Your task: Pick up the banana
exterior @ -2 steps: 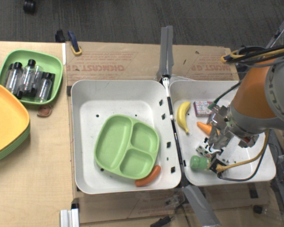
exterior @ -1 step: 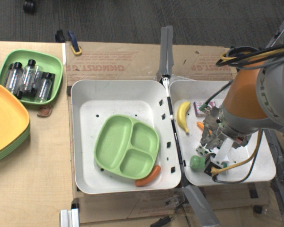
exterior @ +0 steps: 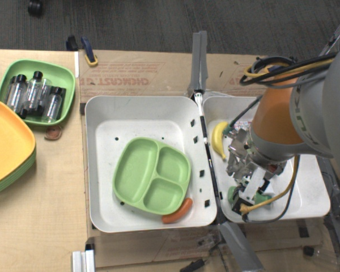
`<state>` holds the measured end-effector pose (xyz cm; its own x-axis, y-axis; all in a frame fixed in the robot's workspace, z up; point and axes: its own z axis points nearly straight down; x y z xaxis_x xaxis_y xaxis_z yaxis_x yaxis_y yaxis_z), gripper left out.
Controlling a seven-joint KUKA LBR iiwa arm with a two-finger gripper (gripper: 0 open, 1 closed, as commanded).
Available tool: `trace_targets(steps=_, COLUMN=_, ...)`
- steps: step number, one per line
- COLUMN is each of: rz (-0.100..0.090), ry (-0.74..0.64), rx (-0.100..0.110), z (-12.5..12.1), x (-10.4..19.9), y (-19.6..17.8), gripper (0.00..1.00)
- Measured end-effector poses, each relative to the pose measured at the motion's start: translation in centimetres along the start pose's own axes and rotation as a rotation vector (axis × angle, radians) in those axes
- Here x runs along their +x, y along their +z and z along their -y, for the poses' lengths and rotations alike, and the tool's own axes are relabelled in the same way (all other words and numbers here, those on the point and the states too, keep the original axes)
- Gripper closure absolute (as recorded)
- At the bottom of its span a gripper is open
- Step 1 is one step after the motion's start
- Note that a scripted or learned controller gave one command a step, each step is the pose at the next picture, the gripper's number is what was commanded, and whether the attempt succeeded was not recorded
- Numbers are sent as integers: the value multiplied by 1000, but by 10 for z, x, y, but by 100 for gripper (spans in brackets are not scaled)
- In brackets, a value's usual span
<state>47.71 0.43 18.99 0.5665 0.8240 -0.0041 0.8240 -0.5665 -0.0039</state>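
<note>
The yellow banana (exterior: 218,139) lies curved in the right bin (exterior: 309,207), close to that bin's left wall and towards the back. The grey arm with its orange band reaches in from the right and hangs over the bin's middle. Its gripper (exterior: 237,158) points down just right of the banana and slightly nearer the front, close to it. The wrist and cables hide much of the bin floor below.
A small green object (exterior: 236,195) lies in the right bin's front left corner under the gripper. The left bin (exterior: 96,152) holds a green divided plate (exterior: 153,176) and an orange-red sausage-shaped item (exterior: 177,211). On the bench at left are a green tray of bottles (exterior: 37,92) and stacked yellow plates (exterior: 8,146).
</note>
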Motion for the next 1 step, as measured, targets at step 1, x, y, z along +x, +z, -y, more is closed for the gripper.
trace_targets(steps=1, rz=0, ry=-25, rx=0, z=-34, x=-51, y=0, gripper=100)
